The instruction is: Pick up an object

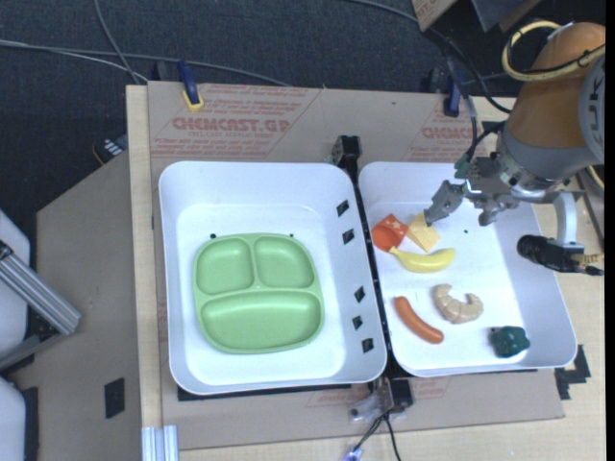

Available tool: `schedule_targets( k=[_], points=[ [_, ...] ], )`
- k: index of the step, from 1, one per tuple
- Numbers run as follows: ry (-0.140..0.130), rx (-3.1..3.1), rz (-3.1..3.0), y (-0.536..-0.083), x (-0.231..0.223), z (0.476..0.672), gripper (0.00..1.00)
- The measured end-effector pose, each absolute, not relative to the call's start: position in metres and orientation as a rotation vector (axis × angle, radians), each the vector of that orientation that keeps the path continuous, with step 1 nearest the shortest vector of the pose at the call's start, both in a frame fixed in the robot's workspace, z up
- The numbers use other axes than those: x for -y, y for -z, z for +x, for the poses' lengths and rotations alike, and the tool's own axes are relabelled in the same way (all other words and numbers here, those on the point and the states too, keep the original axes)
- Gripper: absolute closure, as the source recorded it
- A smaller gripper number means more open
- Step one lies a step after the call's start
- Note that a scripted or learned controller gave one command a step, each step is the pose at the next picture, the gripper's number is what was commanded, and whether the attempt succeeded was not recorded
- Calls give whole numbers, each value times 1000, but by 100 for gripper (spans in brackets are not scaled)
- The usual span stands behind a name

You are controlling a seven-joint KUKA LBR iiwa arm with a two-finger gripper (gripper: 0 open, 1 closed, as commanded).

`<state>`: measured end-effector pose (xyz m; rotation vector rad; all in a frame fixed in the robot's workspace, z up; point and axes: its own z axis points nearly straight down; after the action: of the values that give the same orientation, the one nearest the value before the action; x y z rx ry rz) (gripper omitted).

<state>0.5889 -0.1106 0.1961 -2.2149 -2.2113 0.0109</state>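
The right bin point(524, 286) holds several toy foods: a red-orange piece point(388, 232), a yellow wedge point(424, 235), a banana point(424, 258), a beige shrimp-like piece point(457, 303), a red sausage point(418, 319) and a dark green lump point(508, 340). My gripper point(465, 207) hangs over the far part of this bin, just right of and above the yellow wedge. It stands open, and nothing shows between its spread fingers. Its left fingertip is close to the wedge; whether they touch is unclear.
The left bin point(183, 200) holds a green divided plate point(258, 291). A black divider with clips point(357, 257) runs between the two bins. The arm comes in from the upper right over the right bin's far corner.
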Motion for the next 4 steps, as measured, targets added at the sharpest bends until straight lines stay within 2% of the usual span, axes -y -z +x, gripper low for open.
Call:
schedule_targets(
  k=[1, 3, 4],
  points=[
    [-1, 2220, -2218, -202, 110, 591, 0],
    [-7, 2216, -2217, -114, 114, 589, 0],
    [0, 2220, -2221, -87, 114, 590, 0]
  ],
)
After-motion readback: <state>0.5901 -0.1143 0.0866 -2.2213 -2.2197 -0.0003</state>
